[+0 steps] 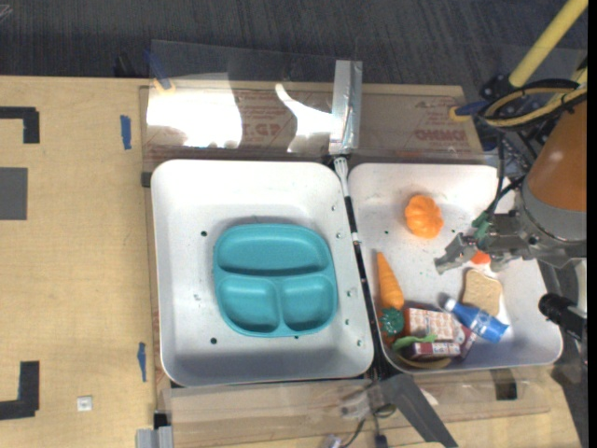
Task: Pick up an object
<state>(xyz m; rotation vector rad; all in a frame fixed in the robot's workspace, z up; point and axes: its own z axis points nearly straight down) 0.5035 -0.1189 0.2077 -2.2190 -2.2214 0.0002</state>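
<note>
1. Overhead, two shallow white bins sit side by side on a tan board bench; the left bin (177, 250) is smooth plastic with rounded corners and holds a teal divided tray (275, 278), three compartments, glossy
2. Right bin (373, 194) carries the loose items: a rounded orange fruit-like toy (423, 216) toward the back, a tapered orange carrot (389, 283) along the left wall, a tan slice like bread (483, 292), a blue bottle (476, 319) lying flat, a small printed carton (434, 329) at the front, a dark green round piece (390, 322) beside it
3. Gripper (452, 258) hangs over the right bin's middle, grey metal fingers splayed apart, nothing between them; tips sit above bare bin floor, between the orange toy and the bread slice
4. A small red-orange piece (480, 259) shows just beside the gripper body; contact cannot be told
5. Carton, bottle and green piece crowd the front edge, touching or overlapping
6. Clear sheet with glare and a metal upright (346, 101) stand behind the bins
</note>
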